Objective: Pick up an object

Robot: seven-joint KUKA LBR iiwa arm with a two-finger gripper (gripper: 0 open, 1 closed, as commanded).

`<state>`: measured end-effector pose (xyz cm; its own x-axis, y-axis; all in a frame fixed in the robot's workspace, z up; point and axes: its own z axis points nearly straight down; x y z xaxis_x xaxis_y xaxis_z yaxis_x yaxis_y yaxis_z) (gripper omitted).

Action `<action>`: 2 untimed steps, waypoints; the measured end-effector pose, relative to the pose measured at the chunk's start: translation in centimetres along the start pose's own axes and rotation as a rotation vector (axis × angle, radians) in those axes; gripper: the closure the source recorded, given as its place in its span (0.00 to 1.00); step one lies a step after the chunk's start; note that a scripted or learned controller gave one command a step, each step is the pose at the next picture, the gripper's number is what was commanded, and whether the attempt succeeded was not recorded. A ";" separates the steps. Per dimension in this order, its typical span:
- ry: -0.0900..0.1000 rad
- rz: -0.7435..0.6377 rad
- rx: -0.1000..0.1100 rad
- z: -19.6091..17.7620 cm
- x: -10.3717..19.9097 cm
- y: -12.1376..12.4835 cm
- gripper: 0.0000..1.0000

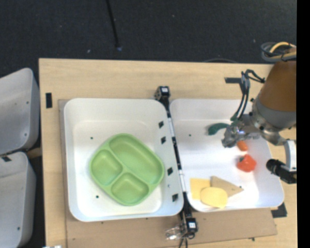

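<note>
Now the gripper [231, 137] hangs low over the right bin [196, 112], among its small pieces

A small orange piece [242, 145] lies just beside the fingertips toward the near rim, a teal piece [216, 129] just to their other side; neither sits between the fingers. How wide the jaws stand I cannot tell. A red-orange piece [246, 163] lies nearer the front, and the green divided plate [126, 168] fills the left bin [72, 138]

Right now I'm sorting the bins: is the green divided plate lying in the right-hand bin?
No, the green divided plate lies in the left bin, while the right bin holds small orange and yellow pieces.
</note>
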<state>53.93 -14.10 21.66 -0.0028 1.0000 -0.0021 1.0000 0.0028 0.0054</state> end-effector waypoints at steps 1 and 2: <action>0.001 -0.001 0.001 -2.5 -0.1 0.1 1.00; 0.004 -0.004 0.005 -3.1 4.4 0.1 1.00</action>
<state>54.01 -9.73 24.73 -0.0069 1.0000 0.0015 1.0000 0.0069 0.0007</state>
